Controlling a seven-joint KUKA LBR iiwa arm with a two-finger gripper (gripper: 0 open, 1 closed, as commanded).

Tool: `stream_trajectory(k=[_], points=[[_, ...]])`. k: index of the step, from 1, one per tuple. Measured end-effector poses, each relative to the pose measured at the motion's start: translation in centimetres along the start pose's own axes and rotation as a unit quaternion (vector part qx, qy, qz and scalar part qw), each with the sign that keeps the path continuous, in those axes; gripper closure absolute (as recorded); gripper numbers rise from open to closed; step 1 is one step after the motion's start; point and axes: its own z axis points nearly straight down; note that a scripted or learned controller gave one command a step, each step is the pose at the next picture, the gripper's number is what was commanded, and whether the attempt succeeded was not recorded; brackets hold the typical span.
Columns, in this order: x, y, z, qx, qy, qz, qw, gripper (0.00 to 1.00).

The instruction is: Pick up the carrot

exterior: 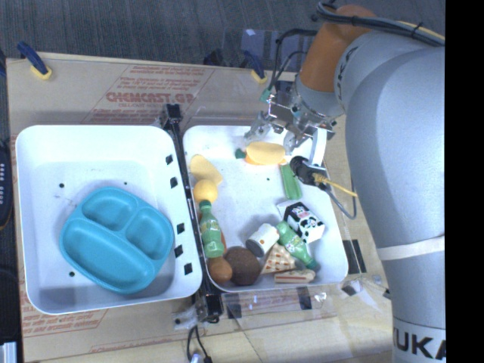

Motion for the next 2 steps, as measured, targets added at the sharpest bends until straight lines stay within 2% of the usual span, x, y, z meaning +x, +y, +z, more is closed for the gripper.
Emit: stream_trajectory(k=[1, 2], points=[[-0.1, -0.1, 0.2, 0.002, 0.0, 0.0, 1.0, 0.0], [-4.3, 0.0, 9.0, 0.005, 0.001, -0.035, 0.9994, 0.0]])
